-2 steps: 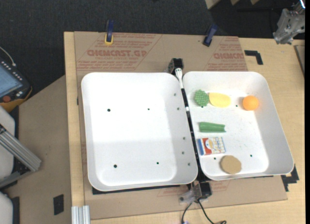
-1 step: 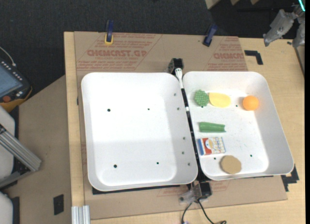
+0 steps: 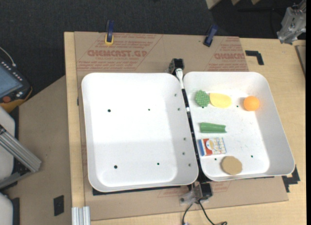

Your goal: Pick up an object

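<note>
The right bin point(image 3: 277, 136) holds several small objects. A bumpy green piece point(image 3: 202, 98) touches a yellow piece point(image 3: 220, 100) near the bin's far left. An orange ball point(image 3: 251, 103) lies to their right. A flat green wedge point(image 3: 213, 128) sits in the middle, with a small printed white, blue and red packet point(image 3: 213, 147) just below it. A round tan disc point(image 3: 232, 165) rests by the front wall. My gripper point(image 3: 293, 22) is a grey metal shape at the upper right edge, beyond the bench's far corner and well away from every object.
The left bin point(image 3: 92, 122) sits beside the right one on a brown cardboard sheet point(image 3: 73, 73). Two blue clamps point(image 3: 110, 32) point(image 3: 211, 34) pin the sheet's far edge. A black fitting point(image 3: 176, 65) sits between the bins, and a cable point(image 3: 197, 204) runs off the front.
</note>
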Action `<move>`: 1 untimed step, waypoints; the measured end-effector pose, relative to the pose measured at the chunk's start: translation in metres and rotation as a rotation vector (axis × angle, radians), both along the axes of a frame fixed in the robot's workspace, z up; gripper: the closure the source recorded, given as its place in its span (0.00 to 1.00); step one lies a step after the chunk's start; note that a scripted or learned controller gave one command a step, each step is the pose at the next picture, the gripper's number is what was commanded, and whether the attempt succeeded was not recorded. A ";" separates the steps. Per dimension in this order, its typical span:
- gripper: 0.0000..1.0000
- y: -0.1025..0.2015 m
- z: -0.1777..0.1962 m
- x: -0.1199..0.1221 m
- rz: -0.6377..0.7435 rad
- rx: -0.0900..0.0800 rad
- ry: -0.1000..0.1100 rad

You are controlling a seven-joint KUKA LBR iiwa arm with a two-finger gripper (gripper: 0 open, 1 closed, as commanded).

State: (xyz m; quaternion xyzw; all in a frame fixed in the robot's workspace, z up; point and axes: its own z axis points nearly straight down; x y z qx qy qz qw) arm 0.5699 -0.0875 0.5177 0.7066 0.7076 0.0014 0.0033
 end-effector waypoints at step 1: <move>1.00 0.030 0.019 0.019 0.002 0.001 0.000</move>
